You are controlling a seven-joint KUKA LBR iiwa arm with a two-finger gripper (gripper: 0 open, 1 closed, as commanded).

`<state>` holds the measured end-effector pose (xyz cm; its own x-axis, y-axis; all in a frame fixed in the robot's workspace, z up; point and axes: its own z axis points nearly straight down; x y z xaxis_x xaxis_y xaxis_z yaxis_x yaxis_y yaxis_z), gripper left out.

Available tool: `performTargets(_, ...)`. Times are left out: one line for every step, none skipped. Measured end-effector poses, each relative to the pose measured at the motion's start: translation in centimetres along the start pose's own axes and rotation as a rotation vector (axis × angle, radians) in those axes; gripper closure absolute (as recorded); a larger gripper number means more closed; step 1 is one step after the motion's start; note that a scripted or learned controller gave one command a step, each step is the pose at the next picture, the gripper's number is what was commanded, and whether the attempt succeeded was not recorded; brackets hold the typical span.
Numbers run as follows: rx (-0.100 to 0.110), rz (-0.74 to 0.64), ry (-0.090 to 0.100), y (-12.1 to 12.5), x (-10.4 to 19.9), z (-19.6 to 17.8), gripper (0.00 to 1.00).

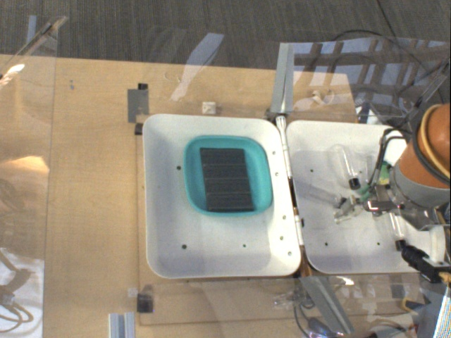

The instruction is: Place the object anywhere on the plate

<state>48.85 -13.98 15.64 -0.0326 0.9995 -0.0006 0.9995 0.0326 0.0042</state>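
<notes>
Even bright light; glare streaks on bench (84,189); soft focus.

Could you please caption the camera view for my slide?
Dark block lies on teal plate in left bin; gripper over right bin.

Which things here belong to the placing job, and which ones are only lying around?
For the job:
- teal plate
- dark ridged block lying on it
- gripper, over the right bin

Lying about:
- left bin
- small white cube on the bench

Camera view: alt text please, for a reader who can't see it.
A dark ridged rectangular object lies on a teal plate in the left white bin. The arm's gripper is over the right white bin.
</notes>
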Motion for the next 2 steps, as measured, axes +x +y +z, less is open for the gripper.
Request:
performTargets(0.0, 0.0, 0.0, 0.0, 0.0, 0.0, 0.0)
performTargets(0.0, 0.0, 0.0, 0.0, 0.0, 0.0, 0.0)
